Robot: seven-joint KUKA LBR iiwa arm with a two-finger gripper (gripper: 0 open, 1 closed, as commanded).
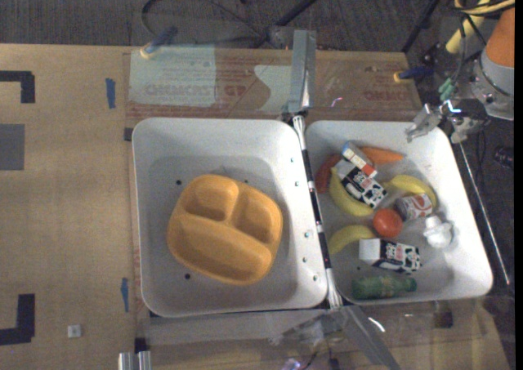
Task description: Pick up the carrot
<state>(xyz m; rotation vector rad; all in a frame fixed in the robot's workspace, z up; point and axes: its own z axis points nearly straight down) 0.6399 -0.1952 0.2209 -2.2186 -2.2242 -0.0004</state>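
The carrot point(384, 153) is a slim orange root lying across the far part of the right bin point(470, 229), its left end against a small milk carton point(359, 167). My gripper point(437, 125) hangs over the bin's far right corner, up and to the right of the carrot and apart from it. Its two metal fingers point(420, 122) stand spread, so it is open with nothing between them.
Packed around the carrot in the right bin are bananas point(350, 199), a tomato point(388, 222), a red pepper point(325, 172), a can point(416, 207), a second carton point(391, 256) and a green item point(382, 285). An orange divided tray point(226, 228) sits in the left bin point(155, 197).
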